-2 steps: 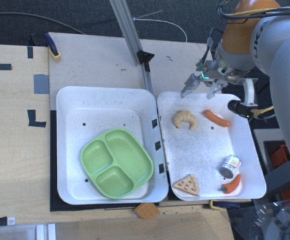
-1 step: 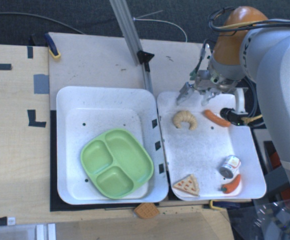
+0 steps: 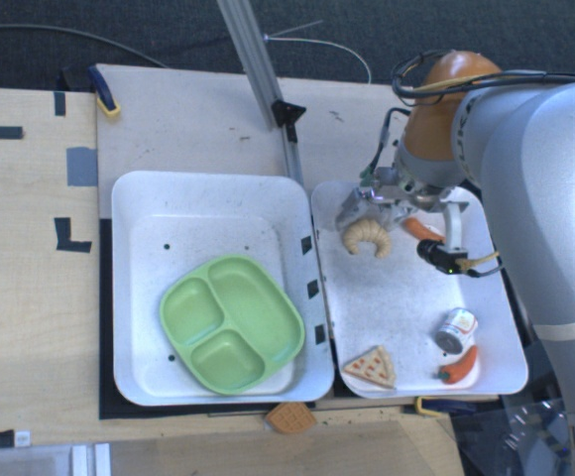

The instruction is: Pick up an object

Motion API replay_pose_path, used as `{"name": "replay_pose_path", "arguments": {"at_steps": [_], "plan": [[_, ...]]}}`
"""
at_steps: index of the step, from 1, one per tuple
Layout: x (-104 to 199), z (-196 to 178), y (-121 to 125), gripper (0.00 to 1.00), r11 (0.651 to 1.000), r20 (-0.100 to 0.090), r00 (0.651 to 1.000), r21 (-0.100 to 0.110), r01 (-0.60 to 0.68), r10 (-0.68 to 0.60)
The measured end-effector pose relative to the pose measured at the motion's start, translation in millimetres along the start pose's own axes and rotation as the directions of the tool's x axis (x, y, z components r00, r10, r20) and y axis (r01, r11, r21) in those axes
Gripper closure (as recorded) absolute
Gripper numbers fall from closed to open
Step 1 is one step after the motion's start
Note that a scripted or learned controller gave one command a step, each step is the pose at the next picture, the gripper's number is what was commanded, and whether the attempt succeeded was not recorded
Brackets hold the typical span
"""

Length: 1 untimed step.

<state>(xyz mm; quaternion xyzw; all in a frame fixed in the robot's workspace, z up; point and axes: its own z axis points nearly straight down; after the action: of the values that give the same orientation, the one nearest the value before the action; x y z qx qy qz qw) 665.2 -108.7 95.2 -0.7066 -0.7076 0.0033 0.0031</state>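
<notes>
A pale wooden bench (image 3: 30, 266) is lying under the fixed camera, carrying grey and dark tape marks on its left part, and a dark carpeted floor (image 3: 119, 18) is showing beyond its far edge. A grey metal pole (image 3: 253, 53) is slanting down toward the gap between the bins. Two shallow white bins are sitting side by side: the left bin (image 3: 139, 206) is holding one light-green plastic tray with three compartments (image 3: 232, 322), and the right bin (image 3: 397, 305) is holding five items. These are one tan toy croissant (image 3: 368, 236), one orange carrot-shaped piece (image 3: 424, 229) near the back wall, one small silver can (image 3: 455, 329), one red-orange pepper-shaped piece (image 3: 460, 366) just beside the can, and one triangular toy pizza slice (image 3: 370, 367) at the front edge. One round brown cookie-like piece (image 3: 289, 417) is lying on the bench outside the bins. The grey arm's two-finger gripper (image 3: 369, 203) is hovering at the back of the right bin, just above the croissant; whether its fingers are open or closed cannot be told.
</notes>
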Motion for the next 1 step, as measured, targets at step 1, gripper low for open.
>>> {"name": "replay_pose_path", "arguments": {"at_steps": [1], "plan": [[0.8, 6.5, 0.1, 0.00, 1.000, 0.001, 1.000, -0.007, 0.001, -0.001]]}}
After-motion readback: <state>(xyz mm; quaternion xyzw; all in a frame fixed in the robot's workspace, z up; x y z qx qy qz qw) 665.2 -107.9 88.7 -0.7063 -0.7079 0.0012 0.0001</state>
